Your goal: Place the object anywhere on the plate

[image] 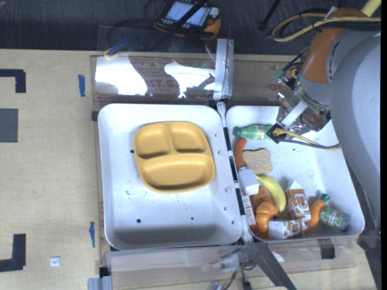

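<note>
Camera view: green bottle (251,130) lies lengthwise left-right beside tool (283,124) (grip state unreadable).

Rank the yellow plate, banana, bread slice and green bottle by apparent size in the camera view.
1. yellow plate, by far the largest.
2. banana.
3. bread slice and green bottle look about alike, so I won't rank them.

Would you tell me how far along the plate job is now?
Nothing looks done yet: the yellow plate in the left bin carries nothing. In hand: the end effector sits over the right bin, near the green bottle. Left: grasping an item and moving it across.
</note>
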Controlling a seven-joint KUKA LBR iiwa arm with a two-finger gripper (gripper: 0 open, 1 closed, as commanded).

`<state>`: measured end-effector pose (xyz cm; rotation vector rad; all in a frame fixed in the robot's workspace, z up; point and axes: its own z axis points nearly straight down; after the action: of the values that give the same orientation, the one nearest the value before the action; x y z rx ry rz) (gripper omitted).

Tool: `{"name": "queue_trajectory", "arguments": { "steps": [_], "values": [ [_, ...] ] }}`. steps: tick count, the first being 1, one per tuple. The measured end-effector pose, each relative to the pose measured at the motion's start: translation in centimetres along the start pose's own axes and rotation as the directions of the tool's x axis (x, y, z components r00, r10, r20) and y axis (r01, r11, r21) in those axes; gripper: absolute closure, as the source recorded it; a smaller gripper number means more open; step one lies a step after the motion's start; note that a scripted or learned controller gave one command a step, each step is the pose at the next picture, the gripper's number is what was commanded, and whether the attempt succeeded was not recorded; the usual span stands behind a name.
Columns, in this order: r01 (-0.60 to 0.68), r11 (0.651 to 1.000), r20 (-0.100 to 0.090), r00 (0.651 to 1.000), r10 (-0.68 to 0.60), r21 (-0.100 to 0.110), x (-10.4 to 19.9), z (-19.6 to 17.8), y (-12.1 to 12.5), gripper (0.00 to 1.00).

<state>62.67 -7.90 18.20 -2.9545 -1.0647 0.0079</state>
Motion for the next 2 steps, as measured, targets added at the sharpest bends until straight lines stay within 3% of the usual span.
{"name": "queue_trajectory", "arguments": {
  "steps": [1, 2],
  "values": [
    [0.14, 0.99, -0.001, 0.99, -0.14, -0.001, 7.6, 0.0, -5.8, 1.0],
    [0.321, 0.947, 0.001, 0.947, -0.321, 0.002, 11.4, 0.0, -11.4, 1.0]
  ]
}}
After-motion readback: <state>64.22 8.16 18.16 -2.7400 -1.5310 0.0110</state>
